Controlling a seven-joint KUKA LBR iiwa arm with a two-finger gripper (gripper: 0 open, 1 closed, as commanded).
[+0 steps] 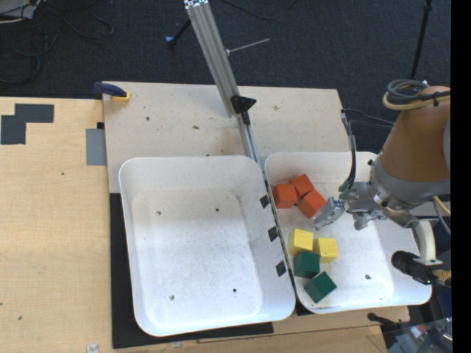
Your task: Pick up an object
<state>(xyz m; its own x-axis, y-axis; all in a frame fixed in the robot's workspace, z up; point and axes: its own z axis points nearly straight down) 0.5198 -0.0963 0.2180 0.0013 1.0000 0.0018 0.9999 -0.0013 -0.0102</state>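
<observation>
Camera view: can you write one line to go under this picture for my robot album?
Robot gripper beside orange blocks, with yellow and green blocks in the right bin.

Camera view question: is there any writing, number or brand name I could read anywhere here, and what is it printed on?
No readable text anywhere.
Checkered tag atop the slanted metal rail: a black-and-white pattern, not letters.
Blocks, such as the orange blocks in the right bin: plain faces.
Arm: no legible marking.

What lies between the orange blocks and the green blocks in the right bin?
In the camera view, two yellow blocks lie between the orange blocks above and the green blocks below, in the right bin.
</observation>
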